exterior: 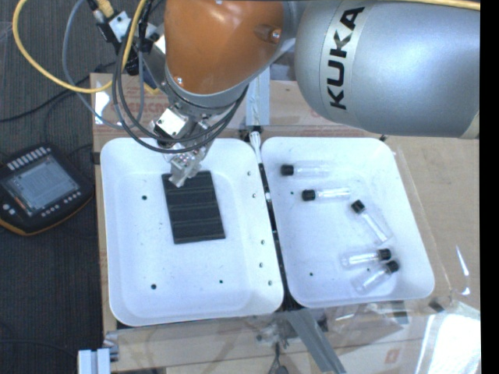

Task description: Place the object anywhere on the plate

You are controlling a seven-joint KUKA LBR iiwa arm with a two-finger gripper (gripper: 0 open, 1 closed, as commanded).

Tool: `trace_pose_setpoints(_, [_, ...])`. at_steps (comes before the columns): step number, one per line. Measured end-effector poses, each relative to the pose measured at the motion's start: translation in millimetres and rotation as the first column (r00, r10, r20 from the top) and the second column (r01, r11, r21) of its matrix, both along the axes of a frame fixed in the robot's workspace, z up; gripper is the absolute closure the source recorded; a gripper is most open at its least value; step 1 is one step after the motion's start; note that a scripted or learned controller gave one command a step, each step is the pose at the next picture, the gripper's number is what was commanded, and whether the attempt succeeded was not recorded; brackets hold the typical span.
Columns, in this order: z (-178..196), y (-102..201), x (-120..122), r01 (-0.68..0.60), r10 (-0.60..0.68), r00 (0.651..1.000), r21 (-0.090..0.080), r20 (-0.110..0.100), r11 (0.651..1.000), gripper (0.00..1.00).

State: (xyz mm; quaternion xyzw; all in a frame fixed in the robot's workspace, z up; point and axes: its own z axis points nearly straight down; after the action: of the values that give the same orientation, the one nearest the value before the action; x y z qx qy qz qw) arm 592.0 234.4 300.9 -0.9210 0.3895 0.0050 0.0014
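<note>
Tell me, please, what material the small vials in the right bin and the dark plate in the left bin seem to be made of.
The vials look like clear glass or plastic, see-through with glints, and have matte black caps. The dark plate looks like black rubber or plastic: dull, with ridges across it. The picture cannot settle either.

Bench [456, 170] under two white bins [125, 287]

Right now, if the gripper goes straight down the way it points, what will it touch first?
Most likely the black ribbed plate: the gripper hangs over its upper-left corner in the left bin. Depth is unclear, so it may already touch.
</note>
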Motion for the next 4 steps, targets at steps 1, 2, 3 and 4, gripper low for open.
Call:
trace_pose_setpoints(1, [-34, -1, -29, -0.242, 0.242, 0.970, -0.001, -0.002, 0.970, 1.00])
trace_pose_setpoints(2, [-79, -1, -9, -0.536, 0.536, 0.844, 0.003, 0.000, 0.844, 1.00])
trace_pose_setpoints(3, [-10, -2, -46, -0.560, 0.560, 0.829, 0.003, 0.003, 0.829, 1.00])
trace_pose_setpoints(4, [-38, 0, -53, -0.560, 0.560, 0.828, 0.004, 0.001, 0.828, 1.00])
